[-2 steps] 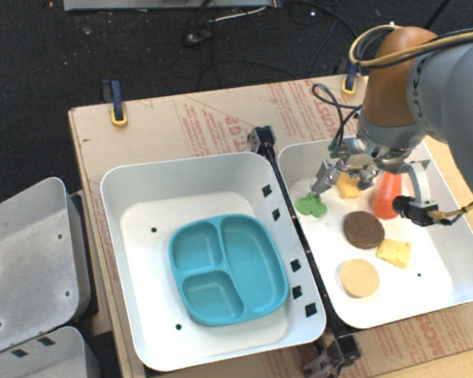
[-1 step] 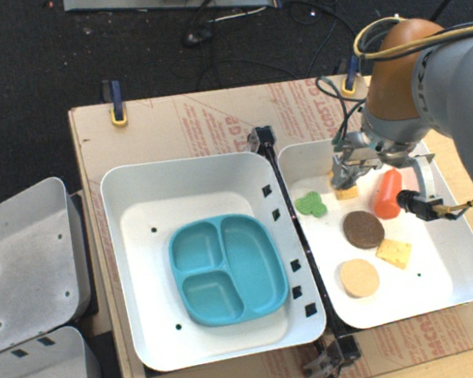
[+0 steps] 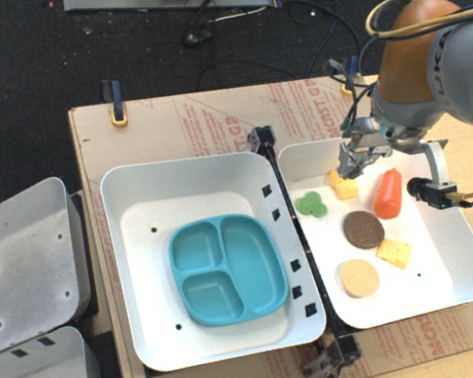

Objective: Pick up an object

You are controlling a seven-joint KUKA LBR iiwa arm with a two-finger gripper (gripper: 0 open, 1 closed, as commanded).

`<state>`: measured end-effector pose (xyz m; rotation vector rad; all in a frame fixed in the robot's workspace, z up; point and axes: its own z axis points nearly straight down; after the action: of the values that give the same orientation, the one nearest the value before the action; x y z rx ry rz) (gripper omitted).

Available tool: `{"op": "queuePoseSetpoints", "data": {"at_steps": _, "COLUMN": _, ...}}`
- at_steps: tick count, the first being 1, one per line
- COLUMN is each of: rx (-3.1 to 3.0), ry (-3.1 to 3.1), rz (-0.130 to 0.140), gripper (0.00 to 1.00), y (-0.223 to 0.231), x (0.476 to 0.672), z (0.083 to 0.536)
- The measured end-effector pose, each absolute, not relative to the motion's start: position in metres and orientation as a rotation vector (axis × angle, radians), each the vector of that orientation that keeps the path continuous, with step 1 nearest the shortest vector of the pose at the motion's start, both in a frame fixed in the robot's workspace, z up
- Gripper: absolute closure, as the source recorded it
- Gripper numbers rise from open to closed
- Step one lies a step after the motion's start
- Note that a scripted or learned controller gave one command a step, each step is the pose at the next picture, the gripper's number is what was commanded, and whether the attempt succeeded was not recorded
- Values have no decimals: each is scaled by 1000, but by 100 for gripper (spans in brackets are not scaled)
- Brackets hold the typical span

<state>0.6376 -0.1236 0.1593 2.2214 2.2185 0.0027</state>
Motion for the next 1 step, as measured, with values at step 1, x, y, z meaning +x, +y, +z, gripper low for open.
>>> {"op": "queuePoseSetpoints", "data": {"at_steps": 1, "rx": 2220, "ry": 2219, "rz": 2, "gripper": 100, "y": -132, "x": 641, "z": 214}}
